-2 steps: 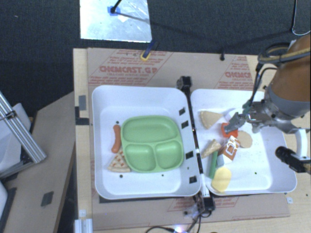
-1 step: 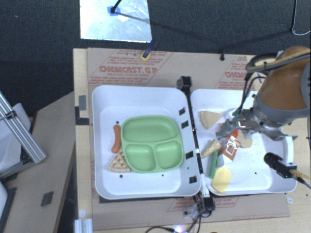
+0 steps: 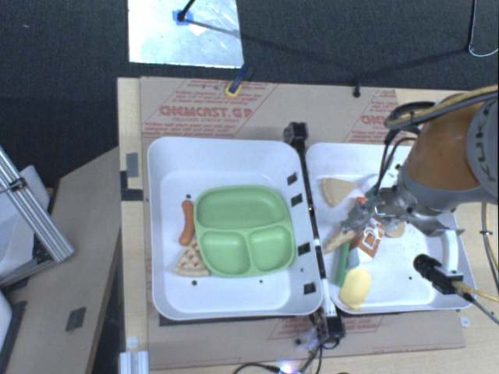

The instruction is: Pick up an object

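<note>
Gripper [image 3: 360, 218] just above orange-white packet [image 3: 369, 240]

The right bin [image 3: 448, 283] holds a yellow lemon-like piece [image 3: 355, 287] at its near left corner, with a slim green stick [image 3: 342, 264] lying just beside it. Farther back lie a tan wedge [image 3: 337, 189] and a small orange-and-white item [image 3: 369, 240].

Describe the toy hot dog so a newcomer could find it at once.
Start at the left white bin, the one holding the green divided tray. Just off the tray's left edge lies the toy hot dog, lengthwise, above a waffle-patterned wedge. It is the one thin orange-red stick there; the wedge is tan and triangular.
</note>
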Motion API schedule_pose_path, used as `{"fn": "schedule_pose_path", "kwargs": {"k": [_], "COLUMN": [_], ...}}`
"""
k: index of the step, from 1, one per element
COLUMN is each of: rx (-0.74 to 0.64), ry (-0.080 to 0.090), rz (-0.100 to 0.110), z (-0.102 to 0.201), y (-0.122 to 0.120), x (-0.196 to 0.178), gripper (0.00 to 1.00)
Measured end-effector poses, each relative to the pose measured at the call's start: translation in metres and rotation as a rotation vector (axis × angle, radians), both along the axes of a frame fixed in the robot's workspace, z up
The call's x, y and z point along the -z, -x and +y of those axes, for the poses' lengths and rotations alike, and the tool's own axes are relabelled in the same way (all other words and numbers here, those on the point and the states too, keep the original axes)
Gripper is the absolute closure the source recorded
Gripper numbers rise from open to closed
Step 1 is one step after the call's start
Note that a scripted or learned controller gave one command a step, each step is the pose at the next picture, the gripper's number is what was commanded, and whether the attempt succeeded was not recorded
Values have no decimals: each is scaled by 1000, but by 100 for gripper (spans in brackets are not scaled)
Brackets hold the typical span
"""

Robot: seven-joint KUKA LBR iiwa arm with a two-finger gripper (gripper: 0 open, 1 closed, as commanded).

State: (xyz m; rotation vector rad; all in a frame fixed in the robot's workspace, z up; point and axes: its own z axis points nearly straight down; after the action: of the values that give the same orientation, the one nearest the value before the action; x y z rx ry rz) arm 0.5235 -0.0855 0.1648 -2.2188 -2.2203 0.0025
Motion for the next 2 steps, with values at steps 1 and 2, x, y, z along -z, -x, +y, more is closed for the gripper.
{"fn": "schedule_pose_path", "kwargs": {"k": [1,2], "rx": [2,2], "ry": [6,7], "rz": [-13,-23], "z": [-9,-10], "y": [4,0], "x": [51,54], "gripper": [0,0]}}
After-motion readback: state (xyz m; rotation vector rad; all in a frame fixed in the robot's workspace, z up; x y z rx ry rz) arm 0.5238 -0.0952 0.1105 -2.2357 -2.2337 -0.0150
